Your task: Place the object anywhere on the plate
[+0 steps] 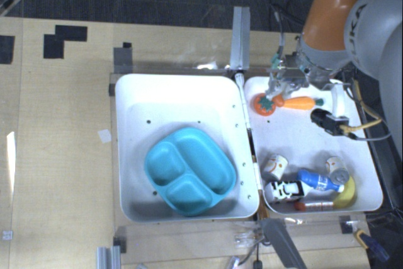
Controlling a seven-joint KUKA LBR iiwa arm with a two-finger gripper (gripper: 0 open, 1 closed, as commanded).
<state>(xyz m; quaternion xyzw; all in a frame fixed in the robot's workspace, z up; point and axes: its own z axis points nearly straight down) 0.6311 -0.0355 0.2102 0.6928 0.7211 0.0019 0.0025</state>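
Item: blue three-compartment plastic plate — sits in left white bin, nothing on it.
Item: orange toy carrot — lies at far end of right white bin, not lifted.
Item: gripper — down at carrot's round left end; you cannot tell claw opening or grasp.
Status: placement not done — you have pick, carry and release left.

Two bins, one plate
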